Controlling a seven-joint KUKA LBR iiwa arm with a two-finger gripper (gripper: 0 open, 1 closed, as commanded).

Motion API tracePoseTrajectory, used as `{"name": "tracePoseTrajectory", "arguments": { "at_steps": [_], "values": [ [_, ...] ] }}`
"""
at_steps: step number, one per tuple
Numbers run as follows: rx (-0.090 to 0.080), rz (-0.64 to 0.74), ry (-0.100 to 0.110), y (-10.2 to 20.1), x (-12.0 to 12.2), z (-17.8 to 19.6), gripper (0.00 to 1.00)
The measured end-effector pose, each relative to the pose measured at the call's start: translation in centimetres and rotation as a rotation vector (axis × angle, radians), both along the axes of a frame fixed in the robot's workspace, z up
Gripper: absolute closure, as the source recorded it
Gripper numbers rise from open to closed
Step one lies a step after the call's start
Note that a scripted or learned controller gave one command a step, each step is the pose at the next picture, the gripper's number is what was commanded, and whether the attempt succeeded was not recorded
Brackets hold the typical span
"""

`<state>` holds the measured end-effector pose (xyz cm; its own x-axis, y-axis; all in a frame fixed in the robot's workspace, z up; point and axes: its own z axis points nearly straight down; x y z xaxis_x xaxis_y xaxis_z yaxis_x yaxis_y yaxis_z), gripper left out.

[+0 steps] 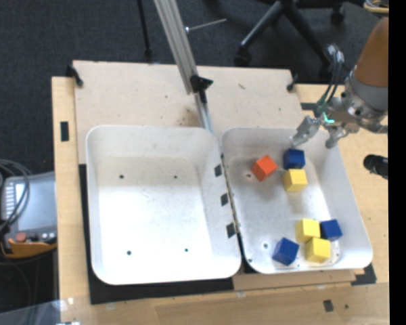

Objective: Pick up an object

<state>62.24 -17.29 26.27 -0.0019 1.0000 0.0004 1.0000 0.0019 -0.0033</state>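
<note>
Your gripper [319, 133] hovers with jaws wide and empty above the right bin [348, 202], near the blue cube [294, 158]

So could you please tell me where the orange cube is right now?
The orange cube lies in the right bin, toward its far left, just left of a blue cube and a yellow cube.

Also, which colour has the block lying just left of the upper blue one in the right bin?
Orange. The block shows clearly in the camera view.
</note>
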Motion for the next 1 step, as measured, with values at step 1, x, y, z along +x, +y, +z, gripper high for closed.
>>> {"name": "tracePoseTrajectory", "arguments": {
  "at_steps": [1],
  "values": [
    [-0.002,0.002,-0.004,-0.02,0.07,0.26,0.00]
  ]
}}
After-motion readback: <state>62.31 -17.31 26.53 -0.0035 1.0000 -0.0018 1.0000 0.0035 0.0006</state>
